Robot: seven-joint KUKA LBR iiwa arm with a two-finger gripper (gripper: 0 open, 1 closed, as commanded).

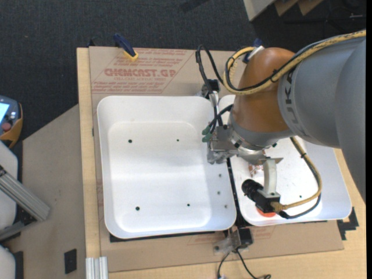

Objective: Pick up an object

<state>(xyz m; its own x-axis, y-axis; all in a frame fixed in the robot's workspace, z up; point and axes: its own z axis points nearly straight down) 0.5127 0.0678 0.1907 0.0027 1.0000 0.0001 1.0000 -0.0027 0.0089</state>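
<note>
The gripper (256,166) hangs low over the right bin (325,202); whether it is open or closed cannot be told. Just beside it, on the near side, lies a small orange-red object (266,211), partly hidden. It looks light, perhaps slippery; a grasp across its middle seems best. The left bin (116,214) lies beside.

A brown cardboard sheet (145,68) with red print covers the worktop (70,173) beneath two white bins. A blue and yellow clamp (125,47) grips its far edge. Dark carpet (87,10) lies beyond.
</note>
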